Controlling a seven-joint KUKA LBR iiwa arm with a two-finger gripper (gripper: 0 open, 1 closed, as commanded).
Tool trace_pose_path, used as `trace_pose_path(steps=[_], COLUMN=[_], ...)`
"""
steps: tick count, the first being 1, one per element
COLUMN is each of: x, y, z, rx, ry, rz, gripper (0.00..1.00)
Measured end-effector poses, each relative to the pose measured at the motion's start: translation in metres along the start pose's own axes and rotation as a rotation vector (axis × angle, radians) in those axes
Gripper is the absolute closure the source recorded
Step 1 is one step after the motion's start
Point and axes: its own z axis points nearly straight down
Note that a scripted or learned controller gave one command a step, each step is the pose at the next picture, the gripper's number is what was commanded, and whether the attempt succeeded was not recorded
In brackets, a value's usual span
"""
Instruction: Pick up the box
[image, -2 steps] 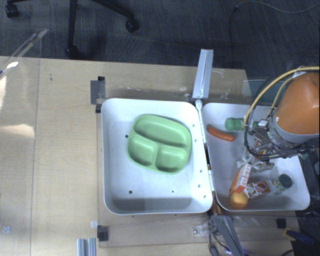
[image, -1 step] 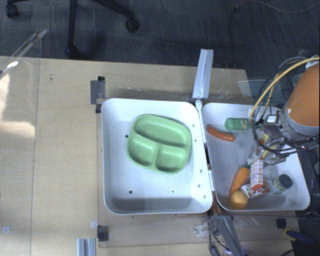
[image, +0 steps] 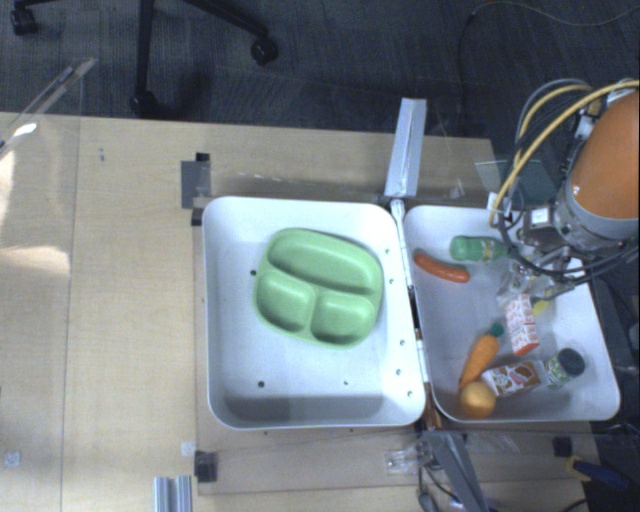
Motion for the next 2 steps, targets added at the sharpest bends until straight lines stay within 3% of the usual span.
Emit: trace_pose_path(steps=[1, 2], x=[-0.017, -0.020], y=[0.009, 0.007], z=[0.001, -0.010], rx=[0.000, 0.007], ry=[0.000, -0.004], rz=[-0.387, -0.386], gripper=[1.00, 1.00])
